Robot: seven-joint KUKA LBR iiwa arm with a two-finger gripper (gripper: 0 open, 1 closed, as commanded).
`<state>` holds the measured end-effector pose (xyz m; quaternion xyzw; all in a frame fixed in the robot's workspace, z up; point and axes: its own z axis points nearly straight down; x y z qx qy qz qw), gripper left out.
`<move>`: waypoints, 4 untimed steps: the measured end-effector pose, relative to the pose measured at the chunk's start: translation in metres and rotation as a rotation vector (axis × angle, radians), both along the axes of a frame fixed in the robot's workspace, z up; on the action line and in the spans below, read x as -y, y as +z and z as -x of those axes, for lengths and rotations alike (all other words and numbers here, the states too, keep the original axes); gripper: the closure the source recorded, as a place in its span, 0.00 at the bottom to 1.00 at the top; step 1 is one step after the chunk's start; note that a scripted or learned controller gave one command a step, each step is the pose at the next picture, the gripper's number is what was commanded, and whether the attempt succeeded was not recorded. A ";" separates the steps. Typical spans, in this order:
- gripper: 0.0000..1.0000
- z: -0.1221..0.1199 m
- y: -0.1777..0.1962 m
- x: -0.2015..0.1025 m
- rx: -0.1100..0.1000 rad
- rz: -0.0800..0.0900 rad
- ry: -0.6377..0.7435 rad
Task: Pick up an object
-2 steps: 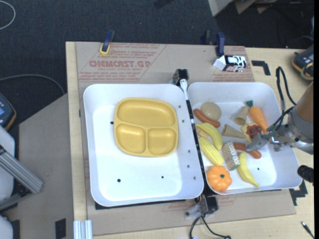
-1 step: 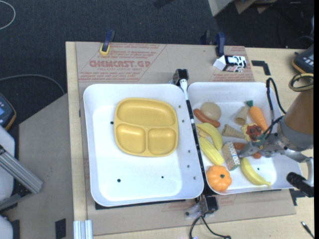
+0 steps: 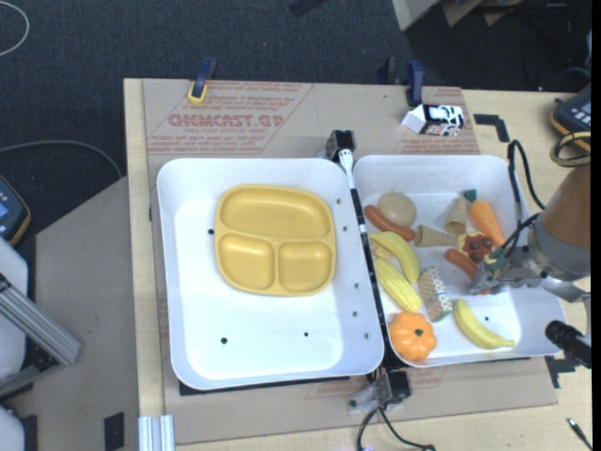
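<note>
Right now the robot's hand (image 3: 488,275) is reaching down into the right bin (image 3: 427,169), coming in from the right side. It is sitting low among the toy food, close to a small red and green piece (image 3: 479,245). The hand is dark and small from up here, and I cannot tell if it is apart or together, or if it is gripping anything.

Lots of toy food is lying in that right bin. A carrot (image 3: 485,220) is resting just on the far side of the hand. A yellow banana (image 3: 481,325) is lying near the hand, toward the near edge. A little orange pumpkin (image 3: 413,335) is sitting in the near left corner. Next to it a corn cob (image 3: 397,285) and another banana (image 3: 398,253) are lying side by side. A hot dog (image 3: 388,220) and a round tan thing (image 3: 396,205) are lying farther back.

Over in the left bin (image 3: 263,341) a yellow tray with three spaces (image 3: 276,239) is lying flat. Both bins are sitting on the brown counter (image 3: 282,111).
</note>
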<state>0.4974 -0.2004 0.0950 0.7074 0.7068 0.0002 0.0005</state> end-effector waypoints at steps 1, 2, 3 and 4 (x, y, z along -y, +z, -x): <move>1.00 -0.003 0.043 -0.001 0.004 0.002 0.001; 1.00 -0.002 0.086 -0.002 0.005 0.002 0.002; 1.00 -0.003 0.133 -0.001 0.006 0.003 0.002; 1.00 0.001 0.142 -0.052 -0.001 -0.003 0.006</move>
